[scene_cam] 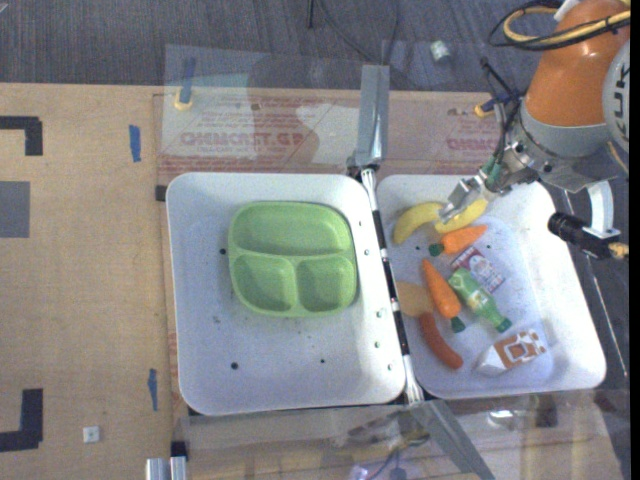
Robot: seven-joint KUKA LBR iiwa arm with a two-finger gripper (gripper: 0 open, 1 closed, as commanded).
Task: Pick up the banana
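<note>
The banana [420, 220] lies hard against the right bin's [585, 363] upper left wall, with bare floor only toward the far right. The gripper [466, 204] sits at its right end, fingers pinching that tip. It is smooth, curved, yellow; carrots [440, 288] crowd just below.

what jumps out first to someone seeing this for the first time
The bright green divided plate stands out in the left bin. In the right bin, the arm's hand sits at the banana near the far edge, with carrots and other toy food clustered below it.
</note>
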